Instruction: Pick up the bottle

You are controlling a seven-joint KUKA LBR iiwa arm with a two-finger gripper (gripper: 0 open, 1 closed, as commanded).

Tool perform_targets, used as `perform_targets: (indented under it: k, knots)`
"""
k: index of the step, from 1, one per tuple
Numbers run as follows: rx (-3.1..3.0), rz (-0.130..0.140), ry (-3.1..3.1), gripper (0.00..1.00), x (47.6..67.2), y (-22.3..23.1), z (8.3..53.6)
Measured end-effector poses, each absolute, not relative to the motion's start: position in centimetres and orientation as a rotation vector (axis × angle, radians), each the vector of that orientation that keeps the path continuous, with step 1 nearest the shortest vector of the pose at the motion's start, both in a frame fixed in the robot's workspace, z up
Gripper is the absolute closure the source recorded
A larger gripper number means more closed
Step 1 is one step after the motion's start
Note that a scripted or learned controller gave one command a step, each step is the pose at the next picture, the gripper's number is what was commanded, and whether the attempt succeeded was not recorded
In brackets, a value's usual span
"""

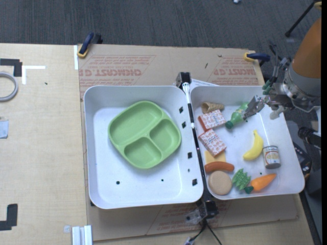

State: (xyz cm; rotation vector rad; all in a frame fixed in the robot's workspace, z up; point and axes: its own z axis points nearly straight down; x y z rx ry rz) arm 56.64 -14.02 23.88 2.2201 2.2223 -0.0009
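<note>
The bottle [235,118] is small and green, and it lies tilted on the floor of the right bin [291,182], near the back. My gripper [264,110] hangs over that bin's back right part, just right of the bottle. Its fingers stand open. The left finger [252,108] reaches the bottle's upper right end, either touching it or just beside it. Nothing sits between the fingers.
The right bin also holds a cone [212,106], two red-and-white packets [212,120], a banana [254,146], a can [272,157], a sausage [218,166], a round bun [220,182], a green vegetable [240,179] and a carrot [261,182]. A green divided plate [145,133] lies in the left bin [102,188].
</note>
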Motion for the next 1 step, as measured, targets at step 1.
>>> perform_targets:
  k: [1]
  knots:
    - [2.219,-0.002,2.223,1.0,56.7,-14.05,24.81]
